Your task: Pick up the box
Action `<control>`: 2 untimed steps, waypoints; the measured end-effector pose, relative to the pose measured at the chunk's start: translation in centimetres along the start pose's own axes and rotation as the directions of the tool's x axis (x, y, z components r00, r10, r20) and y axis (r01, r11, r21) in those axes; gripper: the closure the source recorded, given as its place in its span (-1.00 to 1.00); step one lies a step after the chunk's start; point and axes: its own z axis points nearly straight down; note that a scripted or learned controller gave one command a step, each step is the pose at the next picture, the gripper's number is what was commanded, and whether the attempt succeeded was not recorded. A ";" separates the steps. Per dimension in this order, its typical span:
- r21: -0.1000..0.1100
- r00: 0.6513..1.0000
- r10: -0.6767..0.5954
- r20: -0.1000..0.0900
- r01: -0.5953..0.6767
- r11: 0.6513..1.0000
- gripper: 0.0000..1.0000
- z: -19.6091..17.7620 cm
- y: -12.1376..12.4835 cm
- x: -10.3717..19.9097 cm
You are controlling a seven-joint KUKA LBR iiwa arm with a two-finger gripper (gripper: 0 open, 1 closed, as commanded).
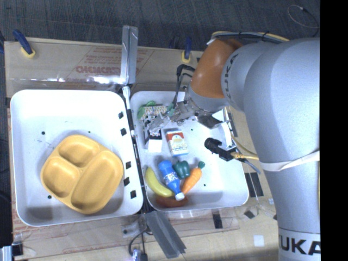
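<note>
A small red and white box (176,142) lies flat in the right bin (231,192), near its middle. My gripper (161,122) hangs just above and left of the box, at the bin's upper left, its metal parts close over the box's top edge. The grey arm with its orange band (211,74) reaches in from the right and covers the bin's upper right part. I cannot make out how the gripper stands against the clutter beneath it.
Below the box lie a yellow banana (154,182), a blue bottle (170,178), a carrot (191,179) and a teal piece (181,168). A green-and-white item (148,111) sits at the bin's top left. The left bin (32,102) holds a yellow divided plate (81,173).
</note>
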 end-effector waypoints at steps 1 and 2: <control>0.000 1.000 0.000 0.000 0.000 1.000 -1.00 0.0 0.0 0.0; 0.014 0.995 0.098 0.003 -0.098 0.995 -1.00 -2.0 0.4 -0.5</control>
